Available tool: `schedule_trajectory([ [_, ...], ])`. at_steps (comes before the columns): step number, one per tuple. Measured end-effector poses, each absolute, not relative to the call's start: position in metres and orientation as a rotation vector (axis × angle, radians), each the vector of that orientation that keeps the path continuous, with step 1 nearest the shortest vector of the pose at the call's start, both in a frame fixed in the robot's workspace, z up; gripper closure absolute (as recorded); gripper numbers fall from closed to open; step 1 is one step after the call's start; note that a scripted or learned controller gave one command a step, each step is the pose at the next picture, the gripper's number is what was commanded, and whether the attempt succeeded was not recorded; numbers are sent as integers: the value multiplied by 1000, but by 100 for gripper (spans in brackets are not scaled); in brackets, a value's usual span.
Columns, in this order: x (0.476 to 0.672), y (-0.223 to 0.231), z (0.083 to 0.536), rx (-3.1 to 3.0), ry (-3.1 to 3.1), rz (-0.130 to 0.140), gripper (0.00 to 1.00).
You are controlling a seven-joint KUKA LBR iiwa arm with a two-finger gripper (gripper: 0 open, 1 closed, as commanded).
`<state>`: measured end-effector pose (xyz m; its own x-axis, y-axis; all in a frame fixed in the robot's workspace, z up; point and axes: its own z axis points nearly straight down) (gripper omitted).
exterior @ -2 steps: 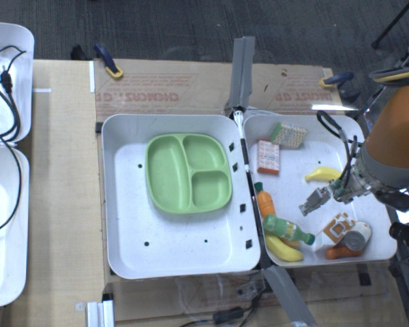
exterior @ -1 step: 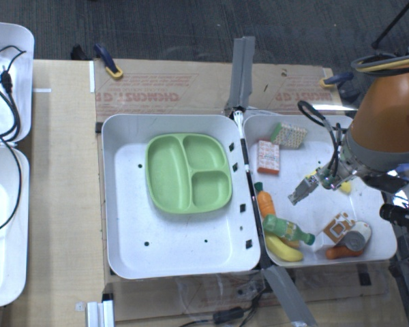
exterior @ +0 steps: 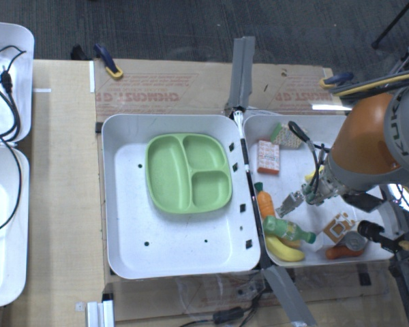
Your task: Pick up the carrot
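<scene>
Banana (exterior: 284,249) and a green bottle (exterior: 290,229) lie nearest the camera in the right bin (exterior: 368,256). Just beyond them sits the carrot (exterior: 264,201), hard against the bin's left wall, its long axis running roughly front to back, leafy end farther away. The gripper (exterior: 291,203) hangs to its right, close but apart, fingers spread and holding nothing. Farther off stands a small carton (exterior: 268,157). Closing the gap means shifting left.

We see smooth white plastic bins (exterior: 116,203), a matt green plastic plate (exterior: 189,172), a glossy orange carrot (exterior: 265,201), brown cardboard (exterior: 170,90) behind, and dark carpet-like floor (exterior: 191,12).
</scene>
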<state>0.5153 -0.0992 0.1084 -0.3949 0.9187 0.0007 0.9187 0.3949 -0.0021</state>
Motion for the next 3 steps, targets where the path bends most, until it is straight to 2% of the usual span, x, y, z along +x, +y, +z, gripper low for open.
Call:
schedule_trajectory([
  [1, 514, -110, 91, -1661, -2664, 2, 0],
  [2, 477, -129, 92, -1248, -2882, 0, 0],
  [3, 478, -96, 104, -1179, -2911, -1, 0],
])
